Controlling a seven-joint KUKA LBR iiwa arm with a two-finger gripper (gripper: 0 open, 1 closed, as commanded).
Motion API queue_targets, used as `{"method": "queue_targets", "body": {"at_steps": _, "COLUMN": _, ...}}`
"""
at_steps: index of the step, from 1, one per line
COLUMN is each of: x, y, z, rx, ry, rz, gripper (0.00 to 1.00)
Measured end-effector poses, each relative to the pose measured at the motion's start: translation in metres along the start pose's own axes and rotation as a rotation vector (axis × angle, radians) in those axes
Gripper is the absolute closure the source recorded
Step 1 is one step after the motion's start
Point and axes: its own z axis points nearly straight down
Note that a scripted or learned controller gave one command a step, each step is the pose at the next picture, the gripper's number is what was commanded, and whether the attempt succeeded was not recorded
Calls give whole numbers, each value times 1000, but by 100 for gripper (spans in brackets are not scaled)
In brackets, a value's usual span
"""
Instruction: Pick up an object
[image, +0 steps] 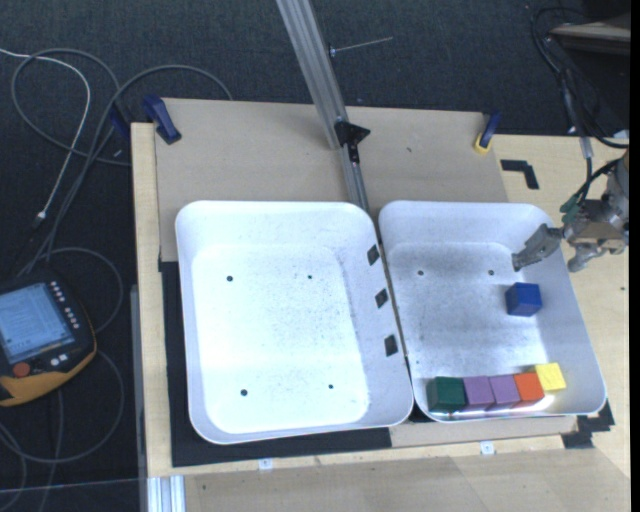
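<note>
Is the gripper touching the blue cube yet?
Apart. The camera view shows bare white bin floor between the gripper and the blue cube, which sits below it in the right bin.

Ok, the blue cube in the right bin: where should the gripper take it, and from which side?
Probably straight from above, closing on two opposite side faces of the blue cube. It sits alone on the bin floor, apart from the row of blocks, with the gripper nearby.

Blue cube (523, 299) stands apart; other blocks (497, 389) crowd the near wall.

teach pendant (38, 335) left of bench | 2 blue clamps (160, 119) | cables (60, 120)
</note>
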Motion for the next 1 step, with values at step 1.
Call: {"method": "queue_targets", "body": {"at_steps": 1, "x": -13, "y": -12, "z": 82, "rx": 8, "ry": 1, "rz": 2, "gripper": 0}}
